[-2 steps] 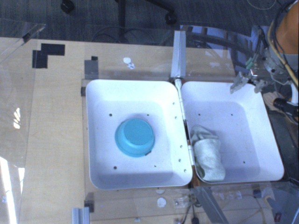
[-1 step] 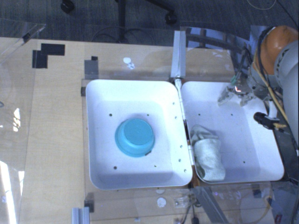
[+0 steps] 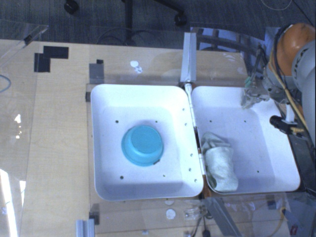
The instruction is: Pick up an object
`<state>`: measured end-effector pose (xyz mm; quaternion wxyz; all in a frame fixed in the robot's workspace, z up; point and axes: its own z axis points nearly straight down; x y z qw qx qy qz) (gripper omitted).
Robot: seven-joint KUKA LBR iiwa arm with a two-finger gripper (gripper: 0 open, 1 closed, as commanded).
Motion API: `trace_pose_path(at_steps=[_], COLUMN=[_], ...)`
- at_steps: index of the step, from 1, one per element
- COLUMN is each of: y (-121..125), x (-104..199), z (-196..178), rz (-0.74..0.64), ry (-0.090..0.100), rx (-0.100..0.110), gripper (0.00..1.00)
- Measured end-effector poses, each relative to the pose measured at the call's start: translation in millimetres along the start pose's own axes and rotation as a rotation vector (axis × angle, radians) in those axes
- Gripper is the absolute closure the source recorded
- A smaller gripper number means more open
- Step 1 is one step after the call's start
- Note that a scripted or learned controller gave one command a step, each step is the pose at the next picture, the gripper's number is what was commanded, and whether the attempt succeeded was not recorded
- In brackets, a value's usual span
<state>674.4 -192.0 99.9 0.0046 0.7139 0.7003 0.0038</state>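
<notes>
Camera view: 2 white bins sit side by side on the wooden bench [image 3: 59, 147], meeting along a shared middle edge

Left bin [image 3: 106, 127]: 1 blue bowl [image 3: 142, 145] lies upside down near the centre, slightly toward the near side. White floor is bare on all 4 sides of it; the bowl touches no wall, with the widest free strip toward the far wall

Right bin [image 3: 266, 152]: 1 white cloth [image 3: 219, 164], crumpled, lies in the near left corner, pressed against the wall by the shared edge, its lower end close to the near rim. The far half and the whole right side of this bin's floor are bare

Arm [image 3: 296, 58] comes in at the top right, orange band showing. Gripper [image 3: 253, 97] hangs over the far right corner of the right bin, close to the far wall, well apart from the cloth and farther still from the bowl. Nothing is seen between its fingers; whether they are spread or closed cannot be told at this size

A metal bracket [image 3: 187, 58] stands on the bench just beyond the shared edge
</notes>
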Motion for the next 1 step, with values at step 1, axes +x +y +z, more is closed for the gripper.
trace_pose_path(at_steps=[1], y=[-3.2], x=[32.0], z=[-96.5], rz=[0.144], ry=[-0.001], rx=[0.006], gripper=[1.0])
